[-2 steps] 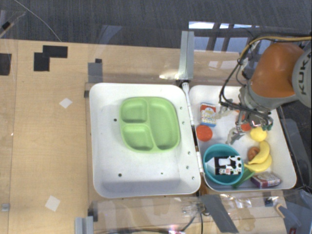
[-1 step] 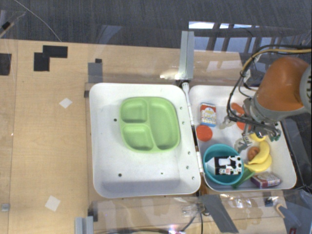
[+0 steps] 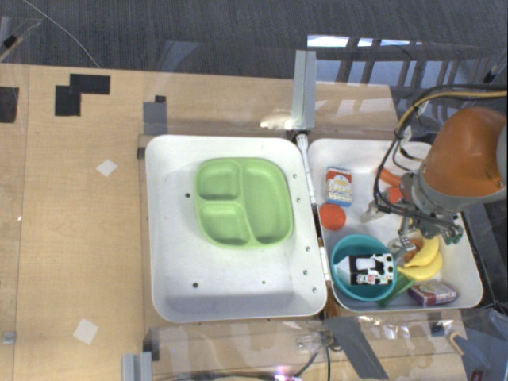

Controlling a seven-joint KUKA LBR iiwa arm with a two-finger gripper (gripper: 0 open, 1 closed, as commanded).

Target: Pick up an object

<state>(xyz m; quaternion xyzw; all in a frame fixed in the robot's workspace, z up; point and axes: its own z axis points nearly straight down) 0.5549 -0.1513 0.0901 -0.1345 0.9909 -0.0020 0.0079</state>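
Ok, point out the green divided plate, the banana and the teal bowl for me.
green divided plate (image 3: 242,201), camera view, on the ridge where its compartments meet.
banana (image 3: 427,262), camera view, on the middle of its yellow curve.
teal bowl (image 3: 342,254), camera view, on its left inner wall.

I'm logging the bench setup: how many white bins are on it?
2. The left bin holds a green divided plate. The right bin beside it holds the small items, with the arm over it; nothing suggests a hidden third.
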